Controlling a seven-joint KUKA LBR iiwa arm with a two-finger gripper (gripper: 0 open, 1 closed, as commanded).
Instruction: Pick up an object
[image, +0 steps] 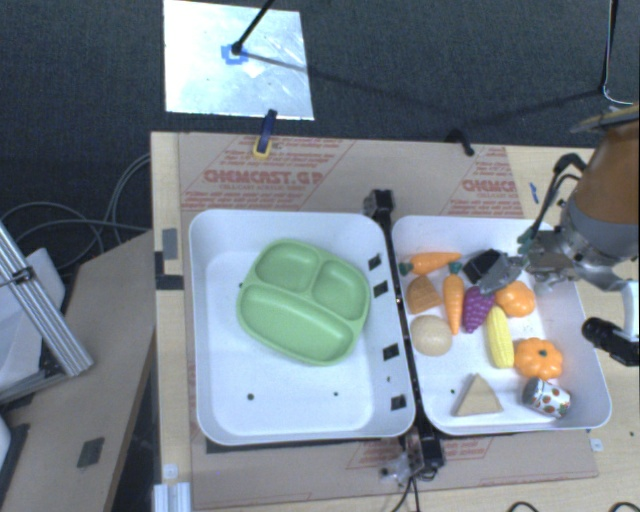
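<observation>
The right bin (590, 400) holds several toy foods: two carrots (435, 262) (454, 300), a purple bunch of grapes (477, 308), a yellow corn cob (498, 337), an orange fruit (516, 298), a small pumpkin (537, 357), a tan round piece (432, 335), a tan wedge (477, 397) and a small printed can (546, 398). My gripper (493, 268) reaches in from the right. It hangs low over the bin's upper middle, just above the grapes and beside the orange fruit. Nothing is visibly held.
The left bin (220, 400) holds a green divided plate (303, 300). A black divider with clips (395, 320) runs between the bins. The grey and orange arm (600, 200) covers the right bin's far right corner. A cardboard sheet (300, 175) lies under both bins.
</observation>
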